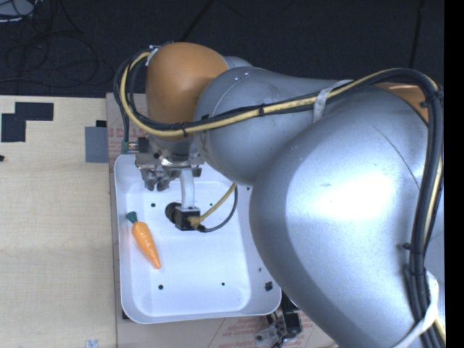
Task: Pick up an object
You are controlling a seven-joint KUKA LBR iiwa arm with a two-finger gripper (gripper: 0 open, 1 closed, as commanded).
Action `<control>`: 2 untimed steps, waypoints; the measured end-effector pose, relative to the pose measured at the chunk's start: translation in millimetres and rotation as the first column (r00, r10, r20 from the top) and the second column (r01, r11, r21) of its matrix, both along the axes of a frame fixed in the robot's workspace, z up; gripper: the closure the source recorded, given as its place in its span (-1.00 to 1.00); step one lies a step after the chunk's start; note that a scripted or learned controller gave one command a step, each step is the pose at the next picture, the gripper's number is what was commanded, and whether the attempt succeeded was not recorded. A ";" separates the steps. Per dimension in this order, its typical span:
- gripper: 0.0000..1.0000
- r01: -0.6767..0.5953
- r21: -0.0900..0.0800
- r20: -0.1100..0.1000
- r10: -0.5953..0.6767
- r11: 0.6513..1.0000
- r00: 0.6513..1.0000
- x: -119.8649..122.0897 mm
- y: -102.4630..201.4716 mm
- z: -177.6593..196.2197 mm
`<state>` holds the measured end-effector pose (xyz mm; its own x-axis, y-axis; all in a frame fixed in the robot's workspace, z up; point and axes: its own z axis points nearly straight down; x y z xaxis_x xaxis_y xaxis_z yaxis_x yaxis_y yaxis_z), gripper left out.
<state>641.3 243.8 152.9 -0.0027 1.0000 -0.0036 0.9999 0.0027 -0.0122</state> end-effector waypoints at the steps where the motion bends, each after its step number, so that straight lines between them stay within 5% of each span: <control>1: -1.00 0.002 0.002 0.008 -0.002 1.000 1.000 2.0 -0.8 7.9; 2: -1.00 0.003 0.003 0.011 -0.003 1.000 1.000 2.9 -1.4 28.2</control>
